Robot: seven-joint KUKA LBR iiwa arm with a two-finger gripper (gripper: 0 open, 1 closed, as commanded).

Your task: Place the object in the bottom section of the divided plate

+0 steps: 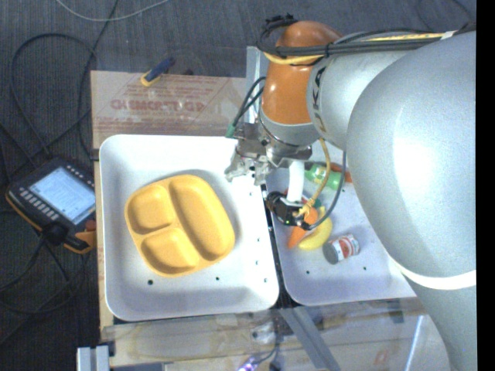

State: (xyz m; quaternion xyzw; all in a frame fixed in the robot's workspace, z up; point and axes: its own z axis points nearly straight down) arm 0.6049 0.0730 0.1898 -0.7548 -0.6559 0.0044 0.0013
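Plate [180,224] sits yellow in our left bin [116,284], banana [315,236] at three o'clock, our gripper [251,161] at one o'clock, grip unreadable.

A robotics lab: a large grey industrial arm [410,145] fills the right of the frame above two white bins [116,284] on a bench. At the left edge lies a teach pendant [54,199] with a lit screen. Loose cables [77,6] trail over dark carpet [46,83] along the top.

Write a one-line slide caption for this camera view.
Arm's gripper hangs over toys in the right bin; yellow plate waits in the left bin.
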